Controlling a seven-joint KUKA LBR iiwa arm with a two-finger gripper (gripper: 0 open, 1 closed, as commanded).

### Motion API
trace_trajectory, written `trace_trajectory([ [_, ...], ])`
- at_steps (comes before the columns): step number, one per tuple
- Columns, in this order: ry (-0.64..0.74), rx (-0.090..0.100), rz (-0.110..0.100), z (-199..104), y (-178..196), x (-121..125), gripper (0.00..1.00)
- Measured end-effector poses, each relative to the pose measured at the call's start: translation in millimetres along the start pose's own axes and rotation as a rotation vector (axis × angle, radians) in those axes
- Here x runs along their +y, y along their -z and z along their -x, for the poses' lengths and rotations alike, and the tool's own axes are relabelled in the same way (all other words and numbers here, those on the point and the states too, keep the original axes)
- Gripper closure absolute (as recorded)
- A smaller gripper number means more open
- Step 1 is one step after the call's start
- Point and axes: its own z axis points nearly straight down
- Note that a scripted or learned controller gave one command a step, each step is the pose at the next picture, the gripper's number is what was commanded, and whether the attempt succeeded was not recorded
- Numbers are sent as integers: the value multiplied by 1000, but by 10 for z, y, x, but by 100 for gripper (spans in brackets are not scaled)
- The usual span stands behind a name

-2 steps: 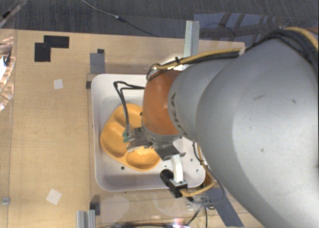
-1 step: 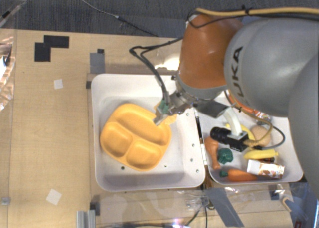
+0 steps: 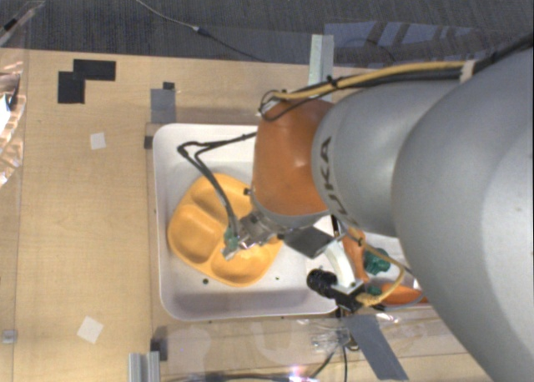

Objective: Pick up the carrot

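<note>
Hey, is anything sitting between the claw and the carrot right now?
Nothing visible does, though the arm covers most of that stretch. The wrist hangs over the yellow object in the bin, and the carrot lies to its right near the bin's front wall, partly under the arm.

One white bin (image 3: pixel 171 289) was in plain sight on the counter (image 3: pixel 75 230). In it lay one yellow-orange lobed object (image 3: pixel 196 230). One carrot (image 3: pixel 400 293) showed partly under the arm, and one small teal object (image 3: pixel 378 264) sat just above it. One grey arm (image 3: pixel 434 172) with one orange band (image 3: pixel 288 163) covered the rest. Two small pale squares (image 3: pixel 98 140) lay on the counter, along with one black stepped mark (image 3: pixel 83 80).
</note>
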Motion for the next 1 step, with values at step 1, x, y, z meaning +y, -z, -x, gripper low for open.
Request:
trace_trajectory([
  [1,-114,-6,12,933,753,-431,100],
])
